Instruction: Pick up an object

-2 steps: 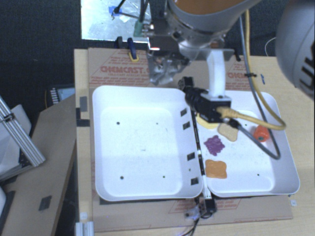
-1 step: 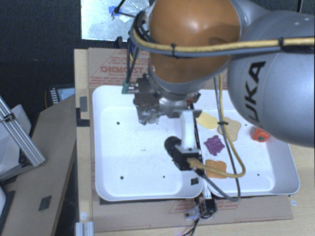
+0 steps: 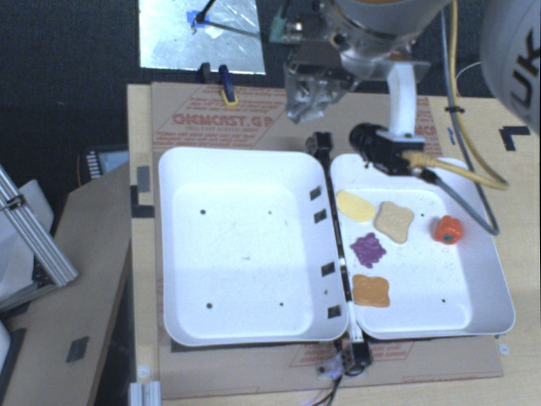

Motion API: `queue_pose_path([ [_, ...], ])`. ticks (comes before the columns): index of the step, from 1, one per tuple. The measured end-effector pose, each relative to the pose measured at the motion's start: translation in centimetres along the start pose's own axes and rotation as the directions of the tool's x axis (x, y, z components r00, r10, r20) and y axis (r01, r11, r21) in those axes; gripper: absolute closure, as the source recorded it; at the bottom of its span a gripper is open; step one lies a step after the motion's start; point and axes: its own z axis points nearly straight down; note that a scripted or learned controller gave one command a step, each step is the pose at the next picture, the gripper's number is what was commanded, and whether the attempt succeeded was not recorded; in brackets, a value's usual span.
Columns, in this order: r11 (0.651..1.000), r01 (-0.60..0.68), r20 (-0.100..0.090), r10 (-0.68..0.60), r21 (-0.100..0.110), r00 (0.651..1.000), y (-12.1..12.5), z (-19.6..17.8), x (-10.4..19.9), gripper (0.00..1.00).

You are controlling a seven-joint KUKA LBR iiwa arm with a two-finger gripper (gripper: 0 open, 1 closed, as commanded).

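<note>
While the gripper [image 3: 314, 100] hung at twelve o'clock above the table, I could not tell its jaws' state. In the right bin [image 3: 482, 311] lay flat toy foods; the orange pepper [image 3: 449, 229] at three o'clock looked light, stiff and rounded, best pinched across its middle.

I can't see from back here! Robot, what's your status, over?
Gripper up high behind the bins, holding nothing. Five toy foods in the right bin: yellow piece, bread slice, orange pepper, purple grapes, orange piece. Path clear.
</note>
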Motion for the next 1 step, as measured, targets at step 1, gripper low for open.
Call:
queue_pose_path([
  [1,1.000,0.008,0.001,-0.008,0.010,1.000,-0.24,-0.48,0.29,1.00],
])
